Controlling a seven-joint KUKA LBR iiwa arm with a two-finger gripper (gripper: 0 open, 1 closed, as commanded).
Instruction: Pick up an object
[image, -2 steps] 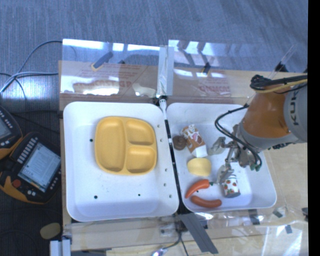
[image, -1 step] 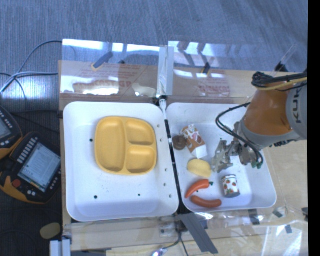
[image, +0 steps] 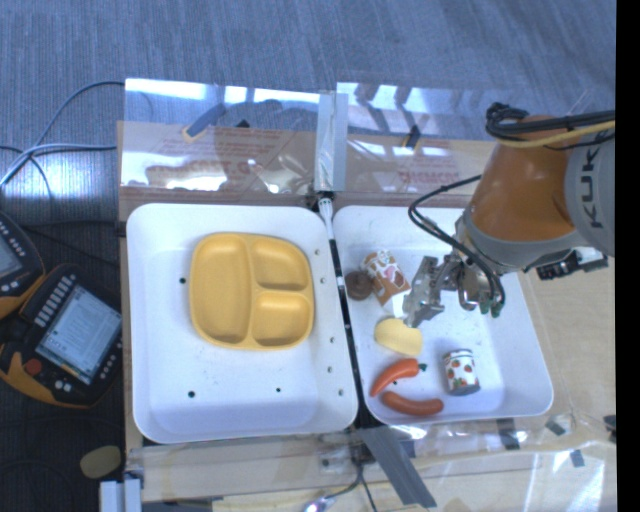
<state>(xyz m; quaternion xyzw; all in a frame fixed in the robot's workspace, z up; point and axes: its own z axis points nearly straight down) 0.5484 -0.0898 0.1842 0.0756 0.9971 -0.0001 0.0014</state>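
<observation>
Right bin, with toy food. The gripper hangs over the bin's middle, fingers apart and holding nothing, just above a yellow lemon. A red pepper, sausage and small can lie nearer the bin's front edge.

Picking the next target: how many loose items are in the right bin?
6: brown round piece at the left wall, patterned brown block, yellow wedge, orange pepper, red sausage, small printed can. The gripper may hide more.
</observation>
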